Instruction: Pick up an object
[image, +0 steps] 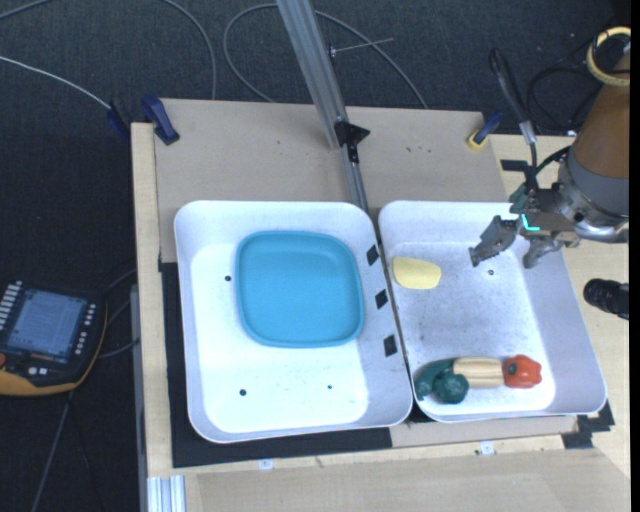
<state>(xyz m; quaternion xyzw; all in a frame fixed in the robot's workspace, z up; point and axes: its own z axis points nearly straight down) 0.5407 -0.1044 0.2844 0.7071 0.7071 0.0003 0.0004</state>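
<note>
over the right bin (560, 330), up at 1 o'clock, the gripper (512, 245) hangs open, holding nothing; yellow lemon-shaped piece (416, 273) sits at 10.

This is a robotics lab: a plywood bench (250, 150) clamped with blue clips (160, 118), loose cables (120, 60) across dark carpet, and a teach pendant (45, 330) lying on the floor.

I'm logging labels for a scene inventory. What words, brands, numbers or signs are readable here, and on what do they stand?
No text can be read.
Handheld control pendant on the floor: its screen shows content, too small and blurred to read.
Blue tray, white bins, yellow object and toy foods: no visible markings.
</note>
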